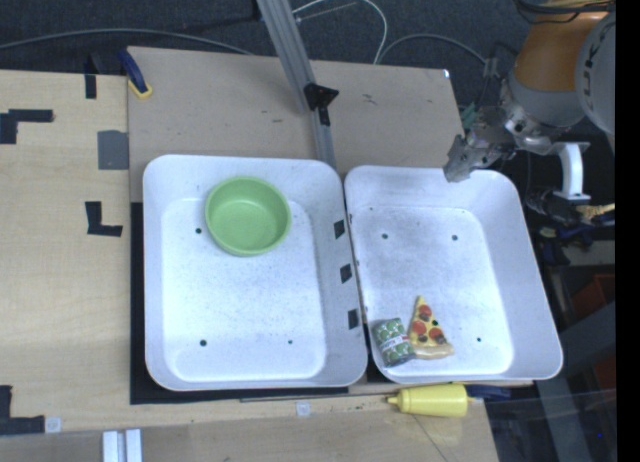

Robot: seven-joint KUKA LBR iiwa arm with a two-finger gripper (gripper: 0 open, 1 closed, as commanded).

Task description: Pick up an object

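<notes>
The hand [465,162] hovers at the far rim of the right bin [520,250]; finger state cannot be determined. A pizza slice [429,329] and a green packet [391,340] (touching) lie near the front wall. The left bin [170,280] contains a green bowl [248,215]. A yellow bottle [432,401] rests on the counter [220,110].

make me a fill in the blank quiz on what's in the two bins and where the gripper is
1. The green bowl sits in the ____ bin.
2. The pizza toy lies in the ____ bin.
3. The yellow bottle lies ____ the bins, on the bench.
4. The gripper hangs over the right bin's ____ edge.

Missing words: left; right; outside; far
</notes>
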